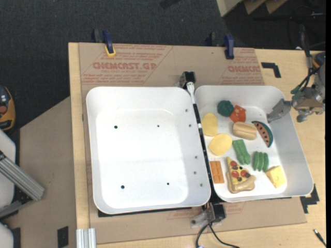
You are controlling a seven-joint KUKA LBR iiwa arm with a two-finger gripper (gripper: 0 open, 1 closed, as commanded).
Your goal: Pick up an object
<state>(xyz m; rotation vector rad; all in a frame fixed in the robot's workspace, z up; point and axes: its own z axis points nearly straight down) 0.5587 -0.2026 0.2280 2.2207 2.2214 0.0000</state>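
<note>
Two bins | board reads "CHEMCAST GP" | hand state: cannot tell

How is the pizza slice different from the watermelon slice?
The pizza slice is tan with red and dark dots on top; the watermelon slice is red with a green rind and dark seeds. The pizza is a wedge; the watermelon is a curved crescent. The pizza lies near the front of the right bin; the watermelon lies farther back. Both are toy food slices in the same bin.
</note>
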